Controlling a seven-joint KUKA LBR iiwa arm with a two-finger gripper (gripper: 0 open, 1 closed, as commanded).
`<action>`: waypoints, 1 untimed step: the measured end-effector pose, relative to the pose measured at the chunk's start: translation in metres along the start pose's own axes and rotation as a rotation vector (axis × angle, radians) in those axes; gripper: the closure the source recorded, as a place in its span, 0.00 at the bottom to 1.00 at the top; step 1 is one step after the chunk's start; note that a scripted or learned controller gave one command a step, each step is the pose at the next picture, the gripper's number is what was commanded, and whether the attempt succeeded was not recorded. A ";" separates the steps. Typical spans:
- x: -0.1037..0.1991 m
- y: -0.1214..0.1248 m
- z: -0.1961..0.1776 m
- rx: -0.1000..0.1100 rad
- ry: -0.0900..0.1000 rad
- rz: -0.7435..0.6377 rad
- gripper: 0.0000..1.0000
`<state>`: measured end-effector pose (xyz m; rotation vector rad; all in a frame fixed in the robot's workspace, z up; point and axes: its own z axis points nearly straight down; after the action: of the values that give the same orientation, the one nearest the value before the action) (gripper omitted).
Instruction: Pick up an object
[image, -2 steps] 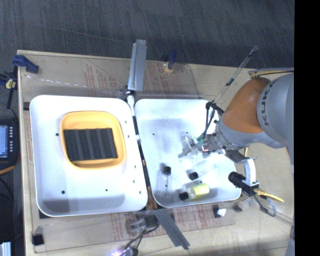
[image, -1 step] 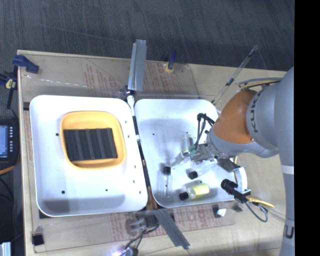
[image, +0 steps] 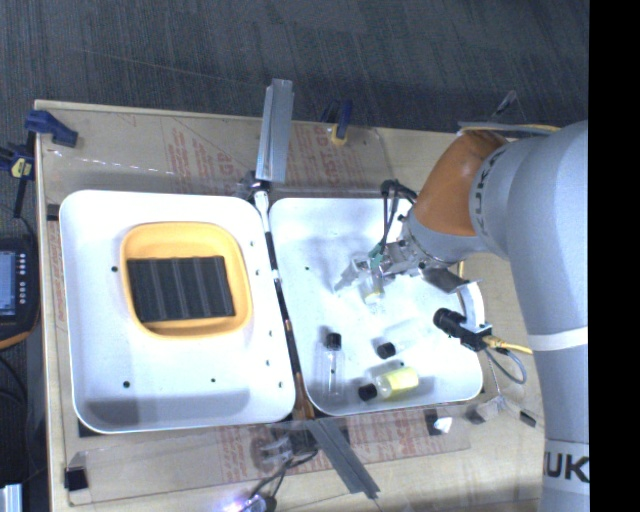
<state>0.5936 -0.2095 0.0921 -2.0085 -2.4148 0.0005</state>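
Over the right shallow white bin (image: 460, 385), the grey arm's gripper (image: 375, 268) hangs low above bare floor, poised to descend; whether it is apart or together cannot be told. Candidate small pale-yellow bottle (image: 392, 382) lies near the front wall; the yellow tray with dark ribbed insert (image: 184, 278) occupies the left bin (image: 90, 390)

Small yellow bottle (image: 393, 382) with black cap, on its side near right bin's (image: 300, 300) front wall.

Gripper (image: 368, 272) over right bin (image: 300, 300) w/ yellow bottle (image: 392, 382); left bin (image: 90, 380) w/ yellow tray (image: 185, 240).
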 end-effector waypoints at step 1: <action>0.000 0.000 -0.010 0.000 0.000 -0.004 1.00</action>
<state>0.5940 -0.2092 0.1023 -2.0033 -2.4193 0.0015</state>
